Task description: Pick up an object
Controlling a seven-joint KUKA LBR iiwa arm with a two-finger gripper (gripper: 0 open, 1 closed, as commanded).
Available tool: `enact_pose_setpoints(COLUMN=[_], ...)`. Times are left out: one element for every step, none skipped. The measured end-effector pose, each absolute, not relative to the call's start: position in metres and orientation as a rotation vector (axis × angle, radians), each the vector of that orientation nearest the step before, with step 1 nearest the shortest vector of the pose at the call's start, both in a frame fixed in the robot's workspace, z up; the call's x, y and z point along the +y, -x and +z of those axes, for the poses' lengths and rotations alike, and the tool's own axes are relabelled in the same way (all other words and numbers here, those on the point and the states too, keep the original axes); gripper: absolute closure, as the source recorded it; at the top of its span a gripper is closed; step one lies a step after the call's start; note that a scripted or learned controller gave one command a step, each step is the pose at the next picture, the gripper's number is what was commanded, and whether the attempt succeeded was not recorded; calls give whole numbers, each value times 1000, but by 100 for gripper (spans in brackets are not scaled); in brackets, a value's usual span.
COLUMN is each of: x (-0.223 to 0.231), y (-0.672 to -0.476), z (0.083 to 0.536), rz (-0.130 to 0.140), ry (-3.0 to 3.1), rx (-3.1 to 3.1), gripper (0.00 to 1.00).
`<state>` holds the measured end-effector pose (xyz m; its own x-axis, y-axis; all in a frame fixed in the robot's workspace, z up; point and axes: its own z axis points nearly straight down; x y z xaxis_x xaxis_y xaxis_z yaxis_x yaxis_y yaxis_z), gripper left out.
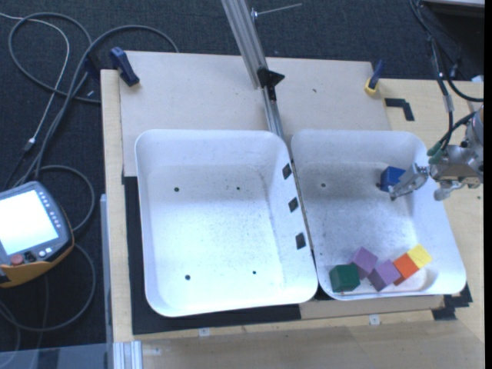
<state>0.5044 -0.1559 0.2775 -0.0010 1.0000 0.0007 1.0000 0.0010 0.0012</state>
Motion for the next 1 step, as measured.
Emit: enact_pose_setpoints(x=[-206], y=[-552], z=[171], rz=[-7], ry=[-2228], rx=[2225], gripper=[0])
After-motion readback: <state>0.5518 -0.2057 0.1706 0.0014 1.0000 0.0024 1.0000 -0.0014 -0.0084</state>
